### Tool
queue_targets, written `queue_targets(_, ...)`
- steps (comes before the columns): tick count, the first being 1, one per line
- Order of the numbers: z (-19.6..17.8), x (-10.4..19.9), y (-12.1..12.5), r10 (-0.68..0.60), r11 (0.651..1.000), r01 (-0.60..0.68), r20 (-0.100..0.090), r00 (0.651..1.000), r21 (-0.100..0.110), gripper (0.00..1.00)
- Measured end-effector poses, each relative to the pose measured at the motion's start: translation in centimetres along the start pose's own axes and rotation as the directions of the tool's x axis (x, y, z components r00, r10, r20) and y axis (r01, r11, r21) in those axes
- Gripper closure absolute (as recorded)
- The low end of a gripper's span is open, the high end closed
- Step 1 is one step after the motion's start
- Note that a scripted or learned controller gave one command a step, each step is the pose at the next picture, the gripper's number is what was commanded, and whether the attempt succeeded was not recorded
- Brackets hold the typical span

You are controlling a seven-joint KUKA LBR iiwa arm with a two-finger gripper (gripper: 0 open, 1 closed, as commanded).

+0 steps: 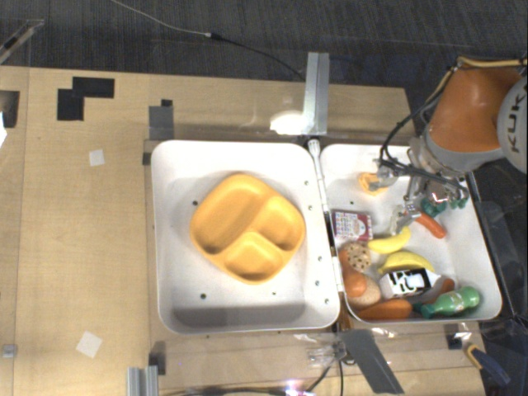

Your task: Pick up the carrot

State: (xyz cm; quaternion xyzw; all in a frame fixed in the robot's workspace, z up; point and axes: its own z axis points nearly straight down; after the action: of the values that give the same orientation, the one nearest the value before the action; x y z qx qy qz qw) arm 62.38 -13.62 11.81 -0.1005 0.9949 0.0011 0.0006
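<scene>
- Bench (74, 246) edge nearest the camera: pale wood, with metal brackets at the front that seem to pin the two bins in place.
- Left bin (165, 221), white and shallow, holds a yellow divided plate (247, 225) sitting roughly in the middle, slightly turned.
- Right bin (488, 258): toy food heaped at the near end, probably slid or dropped there. Green piece (452, 301) and a long orange-red piece (384, 309) lie against the near wall. Behind them sit a labelled yellow item (406, 275), a banana (389, 242) and a round cookie (356, 256).
- Pink packet (350, 223) lies against the wall shared by both bins.
- Carrot (432, 225): small, orange, with a green top, lying apart from the heap towards the right wall, mid-bin. Open floor around it should make it the easier pick.
- Gripper (417, 207) hangs low, just beside the carrot's leafy end, perhaps touching. I cannot tell whether it is apart or together, and nothing shows the carrot held.
- Arm comes in from the right, its orange band (466, 110) above the wrist.
- Small yellow-orange scrap (371, 181) lies at the bin's far end.
- Farther off: upright metal post (317, 89) between the bins, black marks (82, 96) on the wood, then dark carpet with a thin cable (165, 19) trailing across.
</scene>
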Motion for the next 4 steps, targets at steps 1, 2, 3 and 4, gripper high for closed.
queue_targets(1, -14.4, -3.6, -2.4, -0.282, 0.959, 0.282, 0.013, 0.959, 0.011, 0.0)
queue_targets(2, -0.2, -3.8, -1.1, -0.115, 0.993, 0.115, -0.003, 0.993, -0.003, 0.0)
queue_targets(3, 2.8, -2.6, 2.8, -0.372, 0.928, 0.371, 0.011, 0.928, 0.011, 0.0)
queue_targets(4, 2.7, -5.6, 3.0, -0.387, 0.922, 0.387, 0.007, 0.922, 0.011, 0.0)
